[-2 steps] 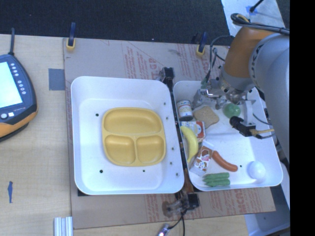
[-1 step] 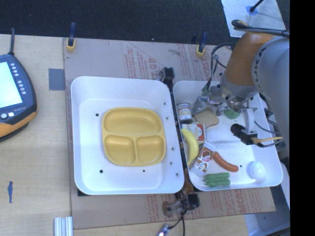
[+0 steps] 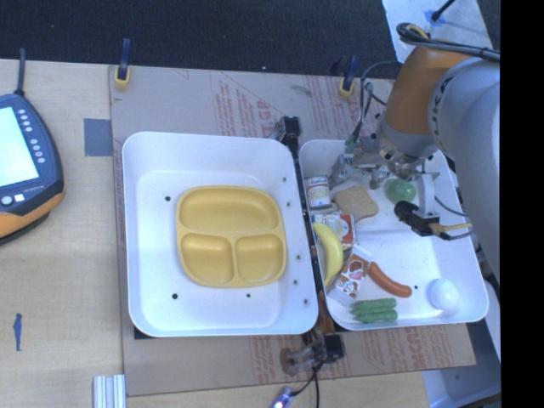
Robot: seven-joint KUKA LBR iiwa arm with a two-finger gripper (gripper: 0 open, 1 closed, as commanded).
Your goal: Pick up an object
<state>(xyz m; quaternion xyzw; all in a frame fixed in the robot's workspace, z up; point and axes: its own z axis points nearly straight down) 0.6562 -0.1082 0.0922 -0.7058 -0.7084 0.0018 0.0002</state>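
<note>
My gripper [image 3: 367, 167] hangs low over the far end of the right bin [image 3: 463, 311], under the arm's orange band. Just below it lies a slice of toast [image 3: 355, 202], and a green round thing [image 3: 401, 190] sits to its right. A small can [image 3: 318, 191] stands by the bin's left wall. Further forward lie a banana [image 3: 329, 246], a printed packet [image 3: 348, 277], a sausage [image 3: 389, 280], green beans [image 3: 374, 312] and a white ball [image 3: 442, 294]. I see nothing clearly held in the gripper.
The left bin [image 3: 144, 228] holds a yellow divided plate [image 3: 229, 234]. A handheld pendant [image 3: 25, 164] lies at the bench's left edge. Clamps [image 3: 123, 73] hold the cardboard sheet at the back.
</note>
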